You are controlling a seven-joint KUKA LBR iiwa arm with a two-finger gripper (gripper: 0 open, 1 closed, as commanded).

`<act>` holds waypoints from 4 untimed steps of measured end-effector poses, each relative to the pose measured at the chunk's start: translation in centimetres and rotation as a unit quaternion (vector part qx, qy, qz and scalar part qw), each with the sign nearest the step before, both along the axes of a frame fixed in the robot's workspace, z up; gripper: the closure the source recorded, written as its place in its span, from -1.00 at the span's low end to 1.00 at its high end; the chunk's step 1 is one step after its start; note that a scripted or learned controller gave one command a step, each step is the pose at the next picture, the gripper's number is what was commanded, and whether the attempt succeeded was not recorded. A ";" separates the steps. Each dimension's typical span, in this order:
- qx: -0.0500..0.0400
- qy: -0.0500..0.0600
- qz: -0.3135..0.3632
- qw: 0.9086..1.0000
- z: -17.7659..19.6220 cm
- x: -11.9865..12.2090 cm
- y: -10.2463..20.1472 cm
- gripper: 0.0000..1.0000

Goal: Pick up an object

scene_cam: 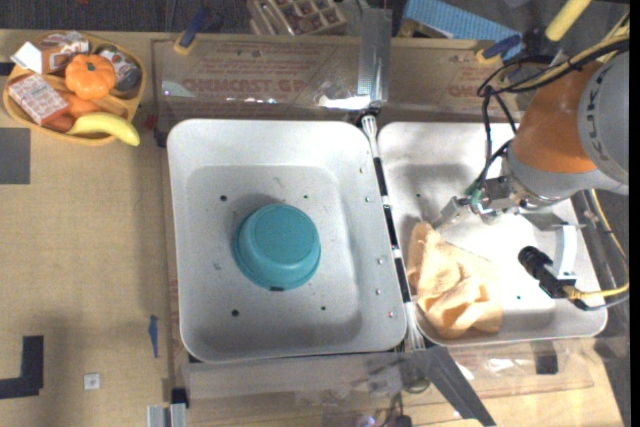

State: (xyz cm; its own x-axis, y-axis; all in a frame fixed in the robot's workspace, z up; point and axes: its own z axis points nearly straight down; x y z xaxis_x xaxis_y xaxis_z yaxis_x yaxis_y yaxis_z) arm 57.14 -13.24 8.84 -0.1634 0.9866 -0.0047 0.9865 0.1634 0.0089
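Overhead, a slanted look down on a wooden bench shows two shallow white bins side by side. An upturned teal bowl (279, 246) sits near the middle of the left bin (200, 155). A crumpled, pale orange cloth (451, 283) lies in the right bin (420, 150), heaped against its near left corner and touching the wall shared with the left bin. A grey robot arm (575, 140) with an orange band reaches in from the right, above the right bin. Its gripper (462, 206) hangs just above the far edge of the cloth; whether it is open or closed cannot be told, and nothing is visibly held in it. At the bench's far left corner, well apart from both bins, a yellow dish (70, 100) holds a small pumpkin, a banana and some packets.
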 end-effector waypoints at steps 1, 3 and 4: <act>0.002 0.005 0.058 0.998 3.0 -6.1 1.1 -1.00; 0.001 0.004 0.082 0.997 9.7 -3.6 5.9 -1.00; 0.001 0.004 0.044 0.999 1.6 -8.5 2.2 -1.00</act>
